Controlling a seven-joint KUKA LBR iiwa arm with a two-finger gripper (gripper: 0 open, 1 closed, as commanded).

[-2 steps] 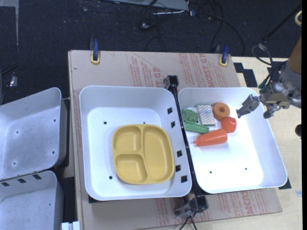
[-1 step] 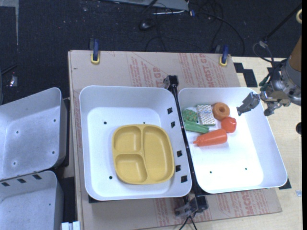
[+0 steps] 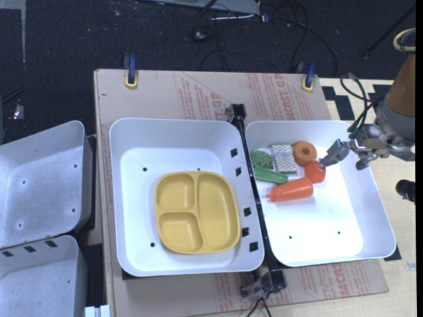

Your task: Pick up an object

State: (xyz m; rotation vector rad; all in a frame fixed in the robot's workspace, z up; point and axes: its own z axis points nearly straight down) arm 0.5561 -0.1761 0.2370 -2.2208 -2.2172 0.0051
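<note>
The likeliest failure from here is a glancing grasp: the small red piece (image 3: 315,172) lies just below and to the left of the pincer (image 3: 335,153), touching or nearly touching the orange ring (image 3: 305,152) straight to its left, so a closing finger may shove one into the other and come up with nothing. The carrot-like orange piece (image 3: 291,190) sits farther down-left, the green pieces (image 3: 266,166) farther left again (all crowded in the right bin (image 3: 370,210)). The pincer's fingers are too small and dark to judge; I cannot tell their spread, and nothing visibly sits between them.
</note>
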